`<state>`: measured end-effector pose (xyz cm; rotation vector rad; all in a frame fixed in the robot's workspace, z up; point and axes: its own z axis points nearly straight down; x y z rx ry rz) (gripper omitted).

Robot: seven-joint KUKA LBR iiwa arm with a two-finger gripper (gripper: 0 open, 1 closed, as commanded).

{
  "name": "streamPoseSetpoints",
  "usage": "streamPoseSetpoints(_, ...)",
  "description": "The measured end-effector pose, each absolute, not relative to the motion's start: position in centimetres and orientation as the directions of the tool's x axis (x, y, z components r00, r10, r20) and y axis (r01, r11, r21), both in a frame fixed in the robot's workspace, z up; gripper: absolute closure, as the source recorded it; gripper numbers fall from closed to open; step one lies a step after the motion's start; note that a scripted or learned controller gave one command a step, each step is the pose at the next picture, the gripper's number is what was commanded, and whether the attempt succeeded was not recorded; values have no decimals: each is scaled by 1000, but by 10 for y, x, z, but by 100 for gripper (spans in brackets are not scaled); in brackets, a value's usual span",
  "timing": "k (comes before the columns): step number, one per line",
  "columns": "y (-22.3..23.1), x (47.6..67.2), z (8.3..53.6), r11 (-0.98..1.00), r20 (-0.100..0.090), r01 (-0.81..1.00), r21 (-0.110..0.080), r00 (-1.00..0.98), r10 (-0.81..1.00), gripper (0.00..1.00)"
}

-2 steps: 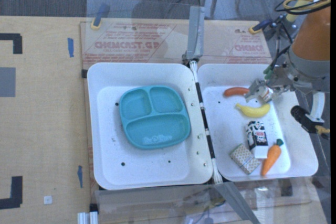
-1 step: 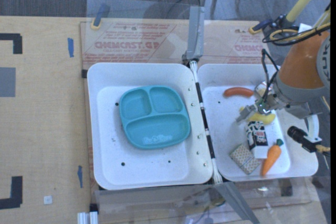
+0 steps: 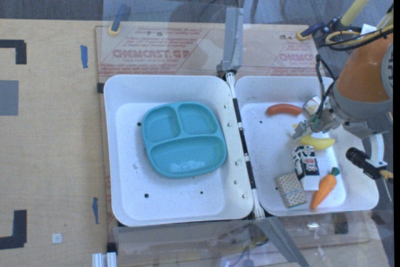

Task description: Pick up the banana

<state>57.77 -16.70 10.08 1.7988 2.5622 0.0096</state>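
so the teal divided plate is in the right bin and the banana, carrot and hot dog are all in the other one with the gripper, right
Not quite: the teal divided plate lies in the left bin, not the right. The camera view shows it there. The banana, carrot and hot dog are in the right bin, where the gripper is.

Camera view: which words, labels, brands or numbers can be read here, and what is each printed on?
"CHEMCAST GP", in red, mirrored: on the clear acrylic sheet behind the left white bin.
The same red print, partly cut off: on the clear sheet behind the right white bin; too blurred to read.
Black-and-white small carton in the right bin: markings too small to read.
Teal divided plate: embossed mark, unreadable.
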Motion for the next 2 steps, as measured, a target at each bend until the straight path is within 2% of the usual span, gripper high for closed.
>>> streamPoseSetpoints(1,-206,669,85,493,7,870,2,-493,870,100)
streamPoseSetpoints(2,-113,669,213,469,-4,883,5,-469,883,100)
